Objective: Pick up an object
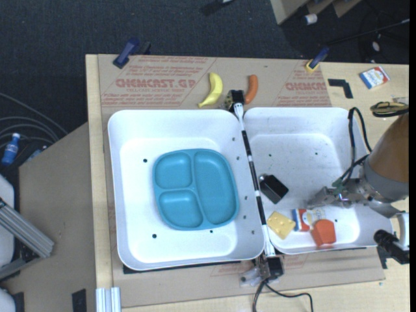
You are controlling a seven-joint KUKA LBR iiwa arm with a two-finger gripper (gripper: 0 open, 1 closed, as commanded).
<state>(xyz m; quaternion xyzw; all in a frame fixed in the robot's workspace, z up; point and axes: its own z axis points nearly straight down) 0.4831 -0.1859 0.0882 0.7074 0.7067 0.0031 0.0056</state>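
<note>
The arm (390,164) comes in from three o'clock over the right bin (296,125), and its gripper (331,197) hangs above the bin floor near the five o'clock corner; whether the claw is released or clenched cannot be told, and nothing is seen in its grasp. Just below it lie an orange block (324,233), a small red, white and blue carton (299,220) and a yellow wedge of cheese (281,225). A black block (273,187) sits at nine o'clock from the gripper. The left bin (127,174) holds a blue divided plate (195,188). Beyond the bins, at twelve o'clock, lie a banana (212,90) and a carrot (251,88).
</note>
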